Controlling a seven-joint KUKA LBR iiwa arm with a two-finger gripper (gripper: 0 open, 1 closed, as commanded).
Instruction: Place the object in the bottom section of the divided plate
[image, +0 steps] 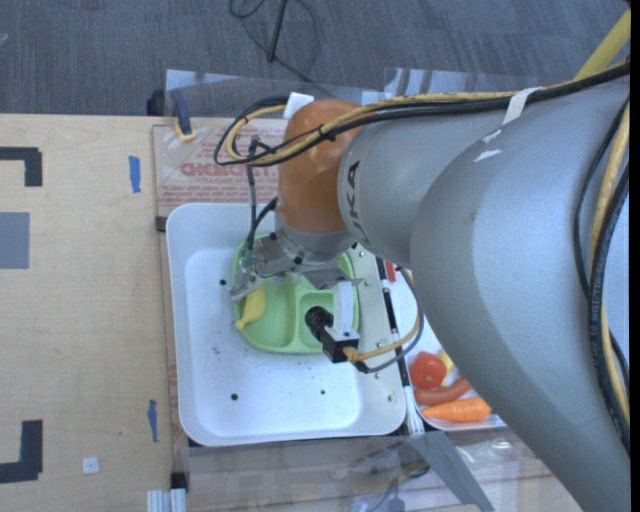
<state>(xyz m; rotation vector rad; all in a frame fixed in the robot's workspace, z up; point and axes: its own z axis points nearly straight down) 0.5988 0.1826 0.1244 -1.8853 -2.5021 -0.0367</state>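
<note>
A green divided plate (283, 328) lies in the left white bin (270, 400), mostly covered by the arm's wrist. A yellow object, shaped like a small banana (250, 306), sits at the plate's left rim. My gripper (247, 283) hangs over the plate's left side, right above the yellow piece. Its metal fingers (240, 290) point down toward that piece. The wrist hides the plate's upper sections.
The right bin (470, 422) holds a red tomato (429, 370) and an orange carrot (458, 408), partly under the arm. A cardboard sheet (210, 165) lies behind the left bin. The big grey arm covers the right half of the view.
</note>
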